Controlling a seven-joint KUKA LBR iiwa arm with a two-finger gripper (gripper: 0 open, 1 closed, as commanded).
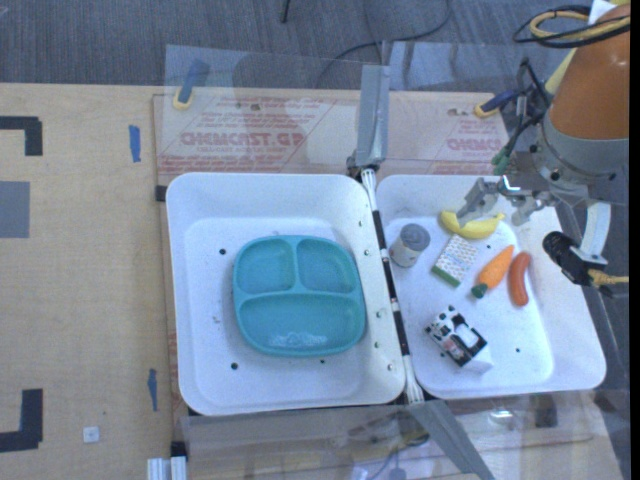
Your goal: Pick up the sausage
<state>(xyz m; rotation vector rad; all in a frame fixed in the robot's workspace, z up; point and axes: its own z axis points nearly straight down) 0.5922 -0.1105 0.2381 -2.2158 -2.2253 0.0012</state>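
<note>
- The sausage [519,279] lies in the right bin [570,368], near that bin's right side, roughly upright in the view and reddish-orange.
- Just to its left lies a carrot [492,271], slanted, with its green end pointing down-left; the two are close, and whether they touch cannot be told.
- A banana [473,225] rests above the carrot, near the top of the right bin.
- A small green-and-white box [454,260] sits below the banana, left of the carrot.
- A grey can [409,243] stands at the left side of the right bin, close to the divider between the bins.
- A black-and-white object [458,339] lies lower in the right bin, well apart from the sausage.
- The left bin [200,218] holds a teal divided plate [298,295] with three compartments.
- The gripper [490,200] hangs over the upper part of the right bin, just above the banana, up and to the left of the sausage, with nothing seen between its fingers.
- Whether its fingers are spread or pressed together cannot be told.
- The arm [590,88], with its orange band, comes in from the upper right.
- Both bins rest on the tabletop [80,288], which carries blue tape marks.
</note>
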